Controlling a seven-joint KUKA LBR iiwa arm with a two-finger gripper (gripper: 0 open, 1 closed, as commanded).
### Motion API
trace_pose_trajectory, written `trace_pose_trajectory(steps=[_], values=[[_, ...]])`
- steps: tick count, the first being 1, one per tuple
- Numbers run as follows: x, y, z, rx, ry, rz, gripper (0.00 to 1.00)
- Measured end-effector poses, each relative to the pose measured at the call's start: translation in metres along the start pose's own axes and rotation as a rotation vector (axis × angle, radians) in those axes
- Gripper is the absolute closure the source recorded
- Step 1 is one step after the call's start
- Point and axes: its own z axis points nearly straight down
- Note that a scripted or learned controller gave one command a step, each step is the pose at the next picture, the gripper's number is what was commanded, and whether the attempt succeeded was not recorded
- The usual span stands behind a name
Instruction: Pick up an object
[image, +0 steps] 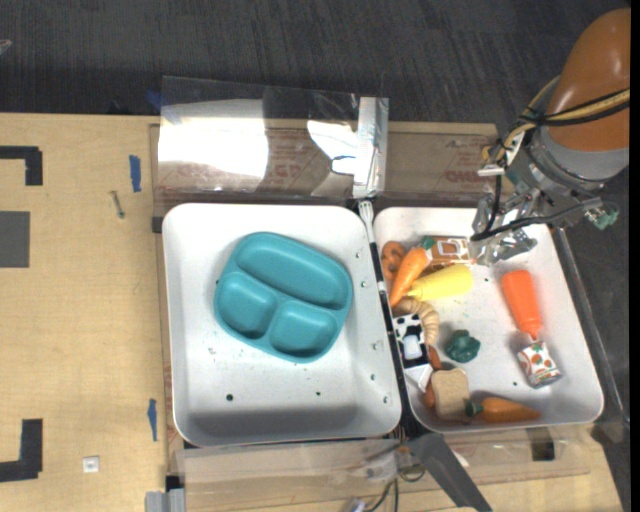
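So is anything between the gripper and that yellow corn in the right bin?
Nothing visible. The gripper hangs at the right bin's back edge, and the yellow corn lies just left of it, with bare white floor between.

The bench (70, 300) bears two white bins (200, 400) side by side.

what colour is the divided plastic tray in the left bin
Teal, seen plainly in the camera view: the divided plastic tray in the left white bin.

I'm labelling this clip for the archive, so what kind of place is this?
Probably a robotics lab test bench, not a kitchen: a robot arm reaches over two white bins, the right-hand one holding toy food like a plastic carrot, the left-hand one a teal divided plate.
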Motion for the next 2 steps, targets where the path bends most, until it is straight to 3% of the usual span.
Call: trace_pose_trajectory(steps=[1,2], values=[[-0.056,-0.013,-0.020,0.002,-0.008,-0.070,1.00],[-0.058,-0.014,-0.034,0.008,-0.020,-0.067,1.00]])
